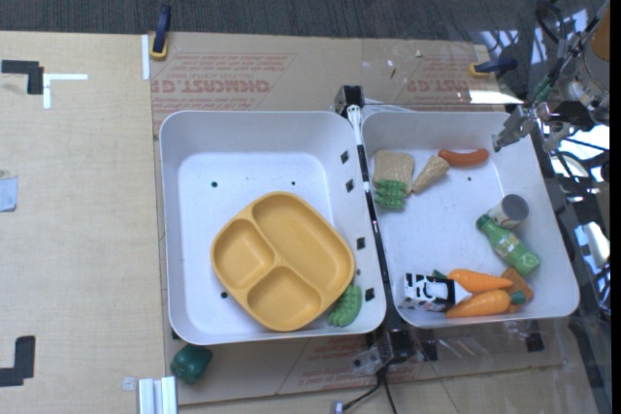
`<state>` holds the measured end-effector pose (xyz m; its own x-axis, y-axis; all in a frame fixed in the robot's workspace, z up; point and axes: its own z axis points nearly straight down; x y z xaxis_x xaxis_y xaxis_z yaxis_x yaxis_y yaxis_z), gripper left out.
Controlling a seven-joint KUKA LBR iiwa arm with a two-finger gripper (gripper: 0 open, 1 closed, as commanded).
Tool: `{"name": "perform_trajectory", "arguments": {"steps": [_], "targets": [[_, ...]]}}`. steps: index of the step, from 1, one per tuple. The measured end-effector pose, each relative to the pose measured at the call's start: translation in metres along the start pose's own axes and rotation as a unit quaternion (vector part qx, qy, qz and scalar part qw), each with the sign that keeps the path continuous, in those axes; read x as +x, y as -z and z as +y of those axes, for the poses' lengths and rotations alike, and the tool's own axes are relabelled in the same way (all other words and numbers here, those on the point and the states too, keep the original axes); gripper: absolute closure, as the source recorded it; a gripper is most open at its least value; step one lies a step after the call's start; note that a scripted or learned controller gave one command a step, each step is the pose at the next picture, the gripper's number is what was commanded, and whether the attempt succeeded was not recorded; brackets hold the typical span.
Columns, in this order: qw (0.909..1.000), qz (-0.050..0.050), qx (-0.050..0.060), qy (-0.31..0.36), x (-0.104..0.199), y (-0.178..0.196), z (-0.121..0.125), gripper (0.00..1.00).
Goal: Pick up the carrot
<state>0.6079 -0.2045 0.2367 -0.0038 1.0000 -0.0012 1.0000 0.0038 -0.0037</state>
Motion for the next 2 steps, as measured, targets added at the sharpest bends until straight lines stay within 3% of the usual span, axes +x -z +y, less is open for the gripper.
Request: {"name": "perform_trajectory", "arguments": {"steps": [1,2], "targets": [[0.9966,0.0,-0.001,0.082,-0.003,-0.016,-0.059,0.0],[0.9925,0.0,-0.002,0.122,0.013,-0.012,-0.129,0.0]]}}
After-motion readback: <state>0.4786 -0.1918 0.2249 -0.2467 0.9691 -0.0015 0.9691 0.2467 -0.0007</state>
